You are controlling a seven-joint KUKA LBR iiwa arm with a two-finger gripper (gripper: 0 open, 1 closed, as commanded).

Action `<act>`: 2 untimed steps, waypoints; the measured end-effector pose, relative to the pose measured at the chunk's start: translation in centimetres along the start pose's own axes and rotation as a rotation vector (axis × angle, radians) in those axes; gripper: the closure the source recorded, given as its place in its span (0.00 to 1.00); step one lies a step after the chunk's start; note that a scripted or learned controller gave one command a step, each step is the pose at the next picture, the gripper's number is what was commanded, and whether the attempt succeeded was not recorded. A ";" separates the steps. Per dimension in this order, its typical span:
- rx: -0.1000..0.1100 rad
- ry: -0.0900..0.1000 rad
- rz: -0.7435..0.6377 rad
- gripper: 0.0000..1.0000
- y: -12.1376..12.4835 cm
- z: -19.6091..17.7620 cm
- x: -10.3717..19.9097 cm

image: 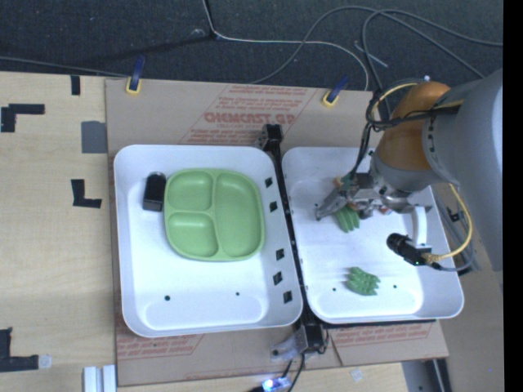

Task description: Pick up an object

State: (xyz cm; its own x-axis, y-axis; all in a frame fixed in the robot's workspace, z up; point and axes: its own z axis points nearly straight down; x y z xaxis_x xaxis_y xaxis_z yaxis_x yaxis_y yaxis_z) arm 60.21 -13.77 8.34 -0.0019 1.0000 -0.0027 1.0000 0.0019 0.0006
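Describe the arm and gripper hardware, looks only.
The arm is a bulky rounded grey body with an orange band above the wrist. Thin yellowish and black cables loop around that band and down the side. The gripper is small, metallic grey with dark parts, and a black fitting with a cable sits nearby.

smooth matt green plastic plate, glossy white plastic bins, brown cardboard underlay

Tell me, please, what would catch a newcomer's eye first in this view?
Probably the green divided plate lying in the left bin, with a small black object beside its left rim. Next, the grey and orange arm reaching into the right bin, its gripper at one green toy while another green toy lies nearer the front.
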 end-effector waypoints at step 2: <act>-0.004 0.003 -0.001 1.00 0.6 -6.9 1.1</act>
State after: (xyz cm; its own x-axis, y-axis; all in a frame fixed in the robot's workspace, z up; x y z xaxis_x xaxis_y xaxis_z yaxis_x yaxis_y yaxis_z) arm 60.77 -12.69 15.22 -0.0025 1.0000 0.0000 1.0000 0.0025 0.0044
